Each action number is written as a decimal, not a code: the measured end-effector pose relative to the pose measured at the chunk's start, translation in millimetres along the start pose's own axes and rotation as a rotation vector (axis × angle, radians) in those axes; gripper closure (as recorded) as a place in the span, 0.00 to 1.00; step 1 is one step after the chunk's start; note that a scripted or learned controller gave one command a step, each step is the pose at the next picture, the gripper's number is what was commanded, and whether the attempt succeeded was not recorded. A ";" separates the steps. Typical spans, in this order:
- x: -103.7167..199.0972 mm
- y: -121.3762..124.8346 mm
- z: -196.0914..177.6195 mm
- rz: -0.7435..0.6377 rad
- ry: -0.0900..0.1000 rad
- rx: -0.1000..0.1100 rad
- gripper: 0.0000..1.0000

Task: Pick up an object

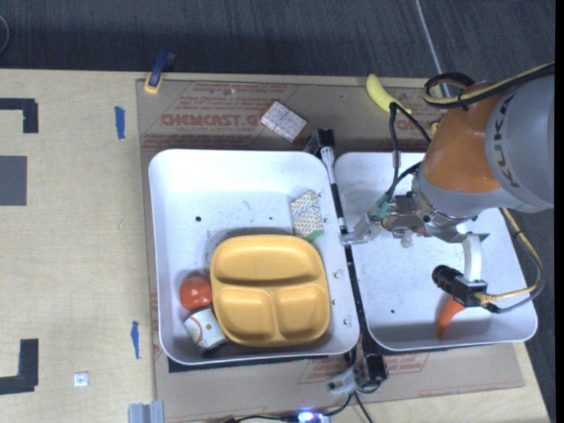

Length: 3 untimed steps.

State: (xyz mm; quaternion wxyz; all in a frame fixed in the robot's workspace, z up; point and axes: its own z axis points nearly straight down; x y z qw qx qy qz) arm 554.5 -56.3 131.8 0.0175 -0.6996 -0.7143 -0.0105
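The small orange tapered plastic piece (pixel 448 318) lies by the front wall of the right white bin (pixel 397 320), near the gripper (pixel 389 224), whose opening cannot be told, and it looks light, stiff and slick, best pinched across its thicker end

Pale wooden bench (pixel 70 263); beyond it dark floor (pixel 220 16), perhaps carpet.

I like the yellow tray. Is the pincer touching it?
Apart. The camera view shows a strip of the white left bin between the pincer and the yellow tray.
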 end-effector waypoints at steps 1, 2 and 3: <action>-0.5 1.2 0.3 -0.001 0.001 0.000 0.00; -2.1 5.6 1.3 -0.002 0.004 0.003 0.00; -3.2 7.2 1.9 -0.001 0.003 0.001 0.00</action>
